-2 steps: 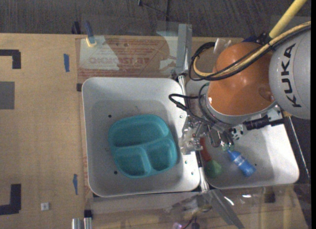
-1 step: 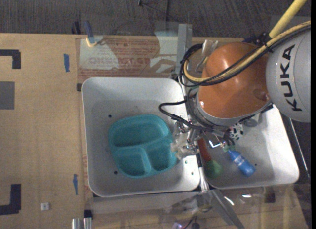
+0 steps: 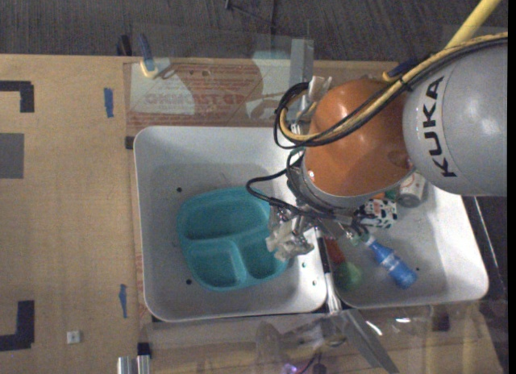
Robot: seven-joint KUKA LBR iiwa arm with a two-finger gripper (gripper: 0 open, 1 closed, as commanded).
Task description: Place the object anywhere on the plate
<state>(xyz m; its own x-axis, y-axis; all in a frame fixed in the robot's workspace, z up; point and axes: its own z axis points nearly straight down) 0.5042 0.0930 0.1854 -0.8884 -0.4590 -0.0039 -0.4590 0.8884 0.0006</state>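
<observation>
Bench edge (nearest, bottom of view): the tan bench top carries black corner marks and strips of blue tape at the left.
Right bin: white bin holds a blue bottle lying tilted near the front wall, a small red and green item close to the divider between the bins, and a black-and-white patterned item partly under the arm.
Left bin: white bin holds the teal plate, which has three compartments and sits toward the bin's right half.
Gripper: the gripper hangs over the plate's right edge, above the rim beside the small right compartments.
Object: a pale, crumpled-looking object shows at the fingertips, over the plate's right rim; too blurred to name, and I cannot tell if it touches the plate.
Claw state: cannot tell from this view whether the fingers are wide, narrow, or clamped on the pale object.
Arm: the orange band and grey KUKA link cover the rear of both bins, with yellow and black cables looped over them.
Far side: a clear panel lies behind the bins, then dark floor.
</observation>
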